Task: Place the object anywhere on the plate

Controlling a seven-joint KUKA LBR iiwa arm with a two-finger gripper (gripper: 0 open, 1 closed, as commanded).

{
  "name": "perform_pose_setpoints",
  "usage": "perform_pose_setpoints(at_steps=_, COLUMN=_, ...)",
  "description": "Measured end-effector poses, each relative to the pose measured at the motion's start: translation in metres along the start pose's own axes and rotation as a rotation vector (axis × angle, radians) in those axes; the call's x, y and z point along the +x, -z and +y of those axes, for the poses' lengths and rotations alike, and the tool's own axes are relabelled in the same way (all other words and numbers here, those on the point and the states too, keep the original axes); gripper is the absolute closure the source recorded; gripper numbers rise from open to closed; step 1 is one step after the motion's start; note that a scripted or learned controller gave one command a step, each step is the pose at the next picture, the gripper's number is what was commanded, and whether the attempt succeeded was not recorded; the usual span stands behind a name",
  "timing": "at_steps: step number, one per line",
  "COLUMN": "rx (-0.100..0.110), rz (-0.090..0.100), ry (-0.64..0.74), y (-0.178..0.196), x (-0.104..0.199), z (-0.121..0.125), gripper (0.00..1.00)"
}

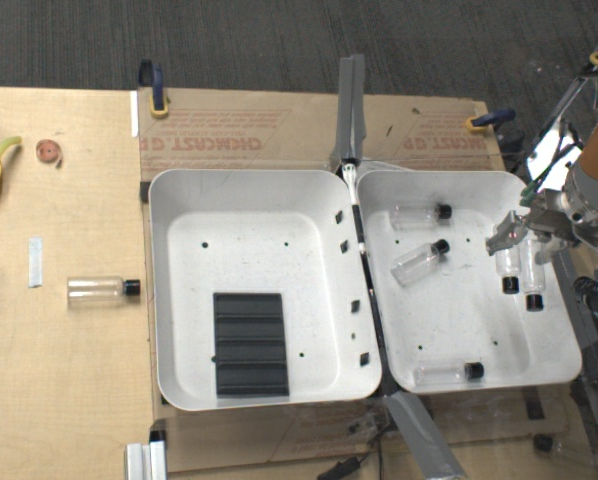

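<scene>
Clear bottle (421, 259) left of end effector (520, 258), apart

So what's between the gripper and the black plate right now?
In the camera view: a tilted clear vial in the right bin, then the bins' adjoining walls, then bare left-bin floor up to the plate.

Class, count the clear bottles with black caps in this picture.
5, perhaps more hidden: three lying in the right bin at; one near the pincer at; one on the bench at.
</scene>
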State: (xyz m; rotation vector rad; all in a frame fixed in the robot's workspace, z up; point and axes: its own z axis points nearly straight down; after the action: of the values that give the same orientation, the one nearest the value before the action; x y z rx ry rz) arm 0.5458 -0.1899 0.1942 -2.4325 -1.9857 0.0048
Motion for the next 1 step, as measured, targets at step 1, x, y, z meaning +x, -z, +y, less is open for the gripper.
perform_pose_setpoints(at_steps=1, rx=0.0, rz=0.0, ry=0.0, y=0.0001, x=0.0, z=0.0001, gripper=0.0)
